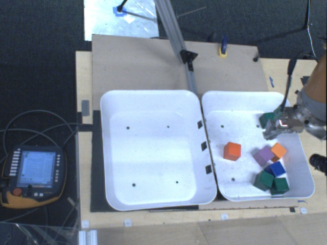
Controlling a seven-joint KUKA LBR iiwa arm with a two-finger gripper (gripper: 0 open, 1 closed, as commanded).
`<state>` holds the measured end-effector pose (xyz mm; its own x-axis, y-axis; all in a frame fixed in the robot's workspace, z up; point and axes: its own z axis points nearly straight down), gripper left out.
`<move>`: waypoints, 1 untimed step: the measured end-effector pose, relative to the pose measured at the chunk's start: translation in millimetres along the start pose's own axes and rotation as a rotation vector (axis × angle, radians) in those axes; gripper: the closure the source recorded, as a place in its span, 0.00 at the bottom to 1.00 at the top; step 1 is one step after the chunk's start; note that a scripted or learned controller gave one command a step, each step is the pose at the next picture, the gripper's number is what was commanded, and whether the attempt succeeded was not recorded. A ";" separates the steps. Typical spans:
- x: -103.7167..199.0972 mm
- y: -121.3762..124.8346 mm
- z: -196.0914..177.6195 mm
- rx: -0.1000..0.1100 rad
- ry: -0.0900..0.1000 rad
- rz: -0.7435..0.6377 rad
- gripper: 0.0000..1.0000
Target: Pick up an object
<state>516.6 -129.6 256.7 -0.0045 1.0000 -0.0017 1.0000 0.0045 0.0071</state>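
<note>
Claw [273, 129] low over the right bin [225, 190], by its right wall; can't tell if open or closed.
Arm [314, 98] enters from the right, claw sits above the bin floor near a dark green block [265, 119] at its upper-left side, touching or just beside it, can't tell which. Nothing visibly between the fingers. Red-orange cube [232, 151] alone mid-bin, apart from the rest. Cluster in the lower right corner: purple block [263, 155], orange block [279, 150] just beside it, blue block [277, 168] under those, two green blocks [264, 179] at the bottom, packed together. Left bin [110, 137] next to it on the tabletop [143, 60]. Teach pendant [33, 175] on the floor, far left.
</note>
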 end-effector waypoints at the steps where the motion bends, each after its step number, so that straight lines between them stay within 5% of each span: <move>1: 46.5 28.4 -0.1 0.003 0.003 -0.006 1.00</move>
<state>544.8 -83.0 256.9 -0.0107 0.9999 0.0015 0.9999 0.0106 0.0040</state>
